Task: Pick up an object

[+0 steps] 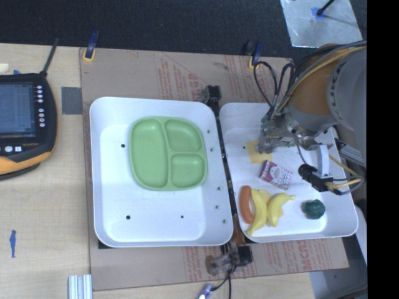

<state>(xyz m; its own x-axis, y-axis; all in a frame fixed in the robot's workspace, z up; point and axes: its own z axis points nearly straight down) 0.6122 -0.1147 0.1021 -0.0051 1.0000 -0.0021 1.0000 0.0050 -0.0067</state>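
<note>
Low in the right bin (349, 229), near the frame's bottom, lie 2 yellow bananas (269, 207) beside an orange sausage (246, 203), with a dark green lump (314, 208) to their right. Above them sit a red-and-white packet (275, 174) and a yellow piece (255, 152). The tool (268, 143) hangs over that yellow piece; its opening cannot be told. The left bin (112, 217) holds a green divided plate (168, 152).

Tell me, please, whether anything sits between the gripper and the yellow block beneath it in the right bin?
Nothing visible does. The gripper is right over the yellow block; the red-and-white packet lies apart, nearer the front.
</note>
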